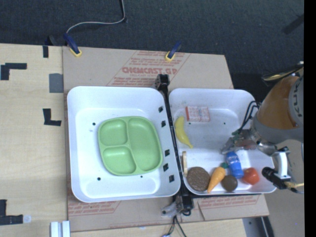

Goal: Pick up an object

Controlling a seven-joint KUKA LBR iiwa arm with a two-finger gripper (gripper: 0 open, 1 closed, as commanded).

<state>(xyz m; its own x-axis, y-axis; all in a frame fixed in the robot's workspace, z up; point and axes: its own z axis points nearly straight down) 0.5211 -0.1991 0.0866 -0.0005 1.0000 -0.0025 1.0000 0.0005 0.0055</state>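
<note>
Two bins [79,132] touch; tool [236,143], grip state unclear, hovers by the blue bottle [234,164].

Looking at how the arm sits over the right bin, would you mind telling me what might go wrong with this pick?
1. The gripper sits just above the blue bottle, which lies packed against the carrot, the brown ball and the tomato; closing there may knock neighbours or catch two things.
2. That cluster lies near the right bin's front wall, so the fingers may hit it.

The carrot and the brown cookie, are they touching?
Touching. The camera view shows the carrot leaning against the round brown cookie's right edge, no gap.
</note>
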